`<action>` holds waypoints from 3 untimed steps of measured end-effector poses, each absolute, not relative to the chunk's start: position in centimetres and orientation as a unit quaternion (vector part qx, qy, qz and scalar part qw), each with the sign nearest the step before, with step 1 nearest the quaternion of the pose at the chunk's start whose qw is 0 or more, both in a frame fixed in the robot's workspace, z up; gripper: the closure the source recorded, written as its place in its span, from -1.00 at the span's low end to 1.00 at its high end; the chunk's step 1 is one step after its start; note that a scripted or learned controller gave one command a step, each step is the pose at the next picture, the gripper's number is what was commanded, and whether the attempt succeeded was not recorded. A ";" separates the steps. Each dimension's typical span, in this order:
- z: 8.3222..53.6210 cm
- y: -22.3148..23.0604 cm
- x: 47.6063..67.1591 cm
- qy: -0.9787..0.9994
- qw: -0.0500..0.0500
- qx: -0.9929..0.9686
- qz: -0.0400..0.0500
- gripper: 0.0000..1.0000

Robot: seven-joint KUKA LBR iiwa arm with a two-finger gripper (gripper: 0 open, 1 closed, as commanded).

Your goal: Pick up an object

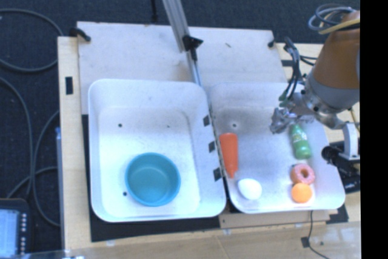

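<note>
The arm reaches into the right bin, close to the green bottle.

The gripper (284, 119) hangs low over the right bin (254, 106), just beside the top of the green bottle (300, 141). I cannot tell how wide it is or if it has anything. The bottle lies on the bin floor. Nearby lie a pink donut (302, 174), an orange ball (302, 192), a white egg (249, 188) and a carrot (228, 153). A blue bowl (153, 178) sits in the left bin (109, 100). The bottle looks like the likely pick, since it is closest.
</note>
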State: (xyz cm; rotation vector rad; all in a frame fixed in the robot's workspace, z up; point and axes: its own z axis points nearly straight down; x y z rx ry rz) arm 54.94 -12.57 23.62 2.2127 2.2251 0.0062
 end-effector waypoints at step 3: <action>22.9 1.0 64.3 0.710 0.000 0.704 0.001 1.00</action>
